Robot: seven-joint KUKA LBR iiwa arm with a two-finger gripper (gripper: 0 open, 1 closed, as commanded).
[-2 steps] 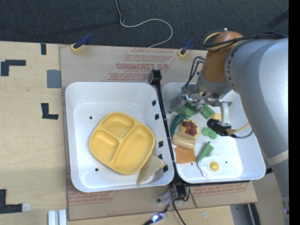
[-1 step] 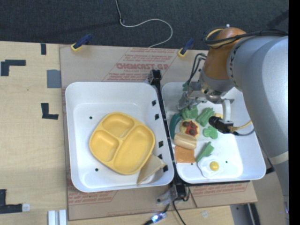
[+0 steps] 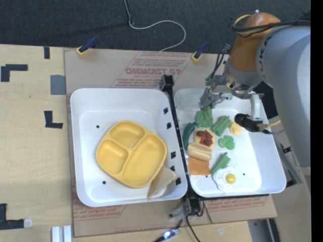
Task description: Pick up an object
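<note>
Green plastic leafy food (image 3: 204,118) sits in the right bin (image 3: 262,183), touching the gripper (image 3: 208,101); whether its jaws grip is unclear. Around it lie toy foods. The left bin (image 3: 81,135) holds 1 yellow 3-compartment plate (image 3: 131,153).

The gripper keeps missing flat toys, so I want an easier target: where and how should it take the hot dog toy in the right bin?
Grip the tan hot dog toy across its short width, at mid-length, coming straight down. It lies flat and long, its ends pointing left and right; the orange slice and pizza piece crowd its long sides, so fingers need narrow gaps.
</note>
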